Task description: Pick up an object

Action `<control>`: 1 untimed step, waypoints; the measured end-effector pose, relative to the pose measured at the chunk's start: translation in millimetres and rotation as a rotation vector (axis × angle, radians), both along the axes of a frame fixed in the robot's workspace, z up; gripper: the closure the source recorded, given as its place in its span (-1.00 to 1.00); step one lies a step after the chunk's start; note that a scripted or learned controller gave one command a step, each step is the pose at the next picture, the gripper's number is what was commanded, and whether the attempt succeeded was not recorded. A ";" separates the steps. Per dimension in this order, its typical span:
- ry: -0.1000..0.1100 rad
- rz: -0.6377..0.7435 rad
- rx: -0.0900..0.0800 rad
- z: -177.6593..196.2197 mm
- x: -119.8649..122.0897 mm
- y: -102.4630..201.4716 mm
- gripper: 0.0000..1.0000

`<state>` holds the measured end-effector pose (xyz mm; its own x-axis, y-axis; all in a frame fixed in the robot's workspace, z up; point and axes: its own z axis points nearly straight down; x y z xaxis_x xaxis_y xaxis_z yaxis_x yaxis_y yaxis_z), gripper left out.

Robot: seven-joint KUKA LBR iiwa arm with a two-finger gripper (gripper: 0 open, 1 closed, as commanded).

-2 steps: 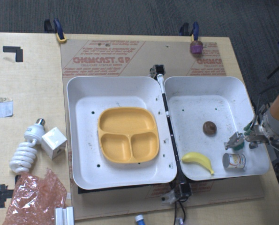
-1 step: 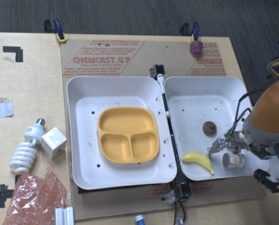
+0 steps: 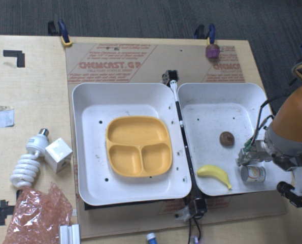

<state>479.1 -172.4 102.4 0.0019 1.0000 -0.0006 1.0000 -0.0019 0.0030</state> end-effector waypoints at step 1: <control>0.001 0.001 -0.001 59.3 -0.6 -18.5 1.00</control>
